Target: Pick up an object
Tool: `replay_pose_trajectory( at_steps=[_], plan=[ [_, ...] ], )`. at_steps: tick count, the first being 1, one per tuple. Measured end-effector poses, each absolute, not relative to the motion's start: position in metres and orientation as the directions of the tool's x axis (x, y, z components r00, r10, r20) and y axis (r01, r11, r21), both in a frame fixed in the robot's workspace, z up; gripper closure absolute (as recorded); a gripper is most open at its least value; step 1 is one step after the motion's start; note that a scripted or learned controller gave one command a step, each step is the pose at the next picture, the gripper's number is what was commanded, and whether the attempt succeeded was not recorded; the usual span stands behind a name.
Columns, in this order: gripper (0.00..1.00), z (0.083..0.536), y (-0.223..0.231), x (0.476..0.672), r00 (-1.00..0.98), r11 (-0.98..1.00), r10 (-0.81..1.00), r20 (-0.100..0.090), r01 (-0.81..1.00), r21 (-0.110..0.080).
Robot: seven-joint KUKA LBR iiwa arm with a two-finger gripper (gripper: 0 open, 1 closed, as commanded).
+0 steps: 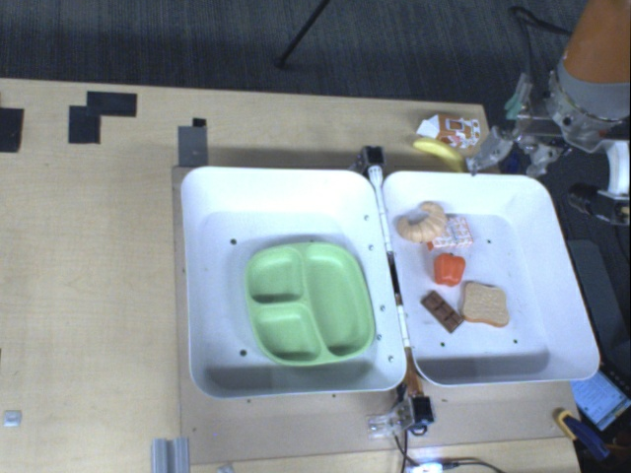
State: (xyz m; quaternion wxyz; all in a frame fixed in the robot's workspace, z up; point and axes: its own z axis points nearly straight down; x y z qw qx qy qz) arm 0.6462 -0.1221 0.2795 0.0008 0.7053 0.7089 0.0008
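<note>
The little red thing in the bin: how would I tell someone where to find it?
Look in the right bin of the two white ones. Among the cluster of toy foods there, the red piece sits in the middle, just below a small carton and above the brown chocolate bar. It is the one bright red-orange item.

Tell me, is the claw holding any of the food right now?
No, nothing is held. The claw hangs above the back rim of the right bin, with nothing between its fingers. The bread slice lies in that bin.

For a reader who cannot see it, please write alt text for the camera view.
The gripper hovers beyond the right bin's far rim; that bin holds a pastry, small carton, red piece, chocolate bar and bread slice. The left bin holds a green divided tray.
</note>
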Motion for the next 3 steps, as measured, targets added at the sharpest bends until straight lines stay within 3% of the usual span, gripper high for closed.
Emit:
replay_pose_trajectory(
  at_steps=[1, 2, 3],
  plan=[
    [0.0, 0.109, -0.114, 0.668, -0.007, 0.007, 1.0, 0.001, 1.0, -0.003],
    [0.0, 0.091, -0.087, 0.615, -0.003, 0.003, 1.0, -0.006, 1.0, 0.02],
    [1.0, 0.104, -0.086, 0.618, -0.004, 0.004, 1.0, -0.003, 1.0, 0.026]
  ],
)
